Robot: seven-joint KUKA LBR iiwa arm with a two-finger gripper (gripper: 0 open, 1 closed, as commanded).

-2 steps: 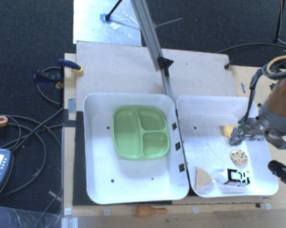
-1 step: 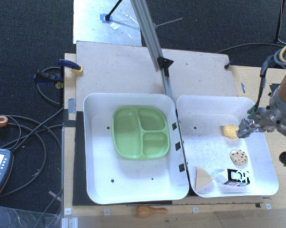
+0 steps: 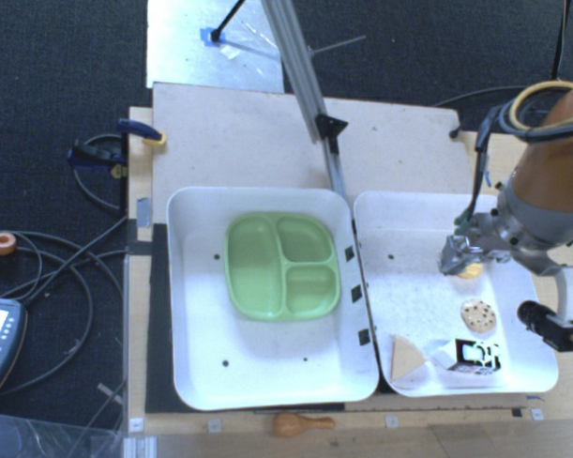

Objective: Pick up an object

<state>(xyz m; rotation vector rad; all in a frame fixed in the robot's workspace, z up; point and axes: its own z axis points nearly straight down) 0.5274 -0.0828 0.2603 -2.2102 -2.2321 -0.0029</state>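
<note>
Two shallow white bins sit side by side on the bench in the camera view: the left bin (image 3: 183, 361) carries a pale green plastic plate with three compartments (image 3: 283, 266), lying flat near its middle, and the right bin (image 3: 400, 213) carries the loose things the arm could pick. The grey arm with its orange band (image 3: 552, 157) reaches in over the right bin's right edge, and its gripper (image 3: 457, 256) hangs low over the upper right part of that bin, right at a small yellow object (image 3: 470, 270) that peeks out just below and beside it. From this slant it is not possible to tell how the gripper is set, nor whether the yellow piece is actually in it. A round speckled cookie-like piece (image 3: 478, 316) lies a little nearer the front edge, a tan wedge shaped like a cheese slice (image 3: 407, 357) rests at the front left corner, and a small black-and-white printed item (image 3: 475, 355) lies beside it toward the front right. The gripper's spot directly above the yellow piece suggests that this is the chosen target, probably because it sits apart from the others and leaves room to descend. A brown wooden pear-shaped thing (image 3: 303, 423) lies on the bench in front of the bins.
</note>
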